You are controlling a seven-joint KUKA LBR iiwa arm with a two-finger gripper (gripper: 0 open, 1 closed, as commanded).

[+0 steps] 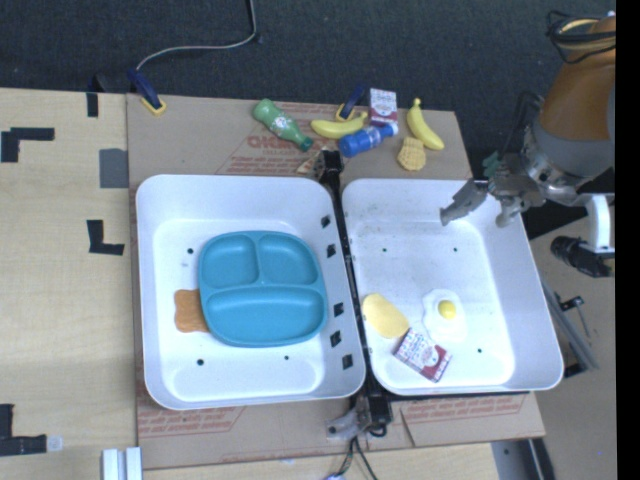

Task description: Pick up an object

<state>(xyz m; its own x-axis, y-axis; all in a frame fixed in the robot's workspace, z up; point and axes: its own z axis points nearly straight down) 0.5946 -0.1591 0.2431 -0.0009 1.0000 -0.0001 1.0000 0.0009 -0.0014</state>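
Gripper (483, 206) over right bin's (520, 298) far right edge, fingers spread open, nothing between them; well apart from bin contents. Near front of right bin: yellow lemon-like piece (384, 315), fried egg toy (442, 310), red-and-white packet (421, 354) just beside both. Left bin (165, 218): blue divided plate (263, 288), orange slice (187, 311) tucked under its left edge. Behind bins on cardboard: green bottle (280, 124), two bananas (337, 126), blue bottle (364, 140).
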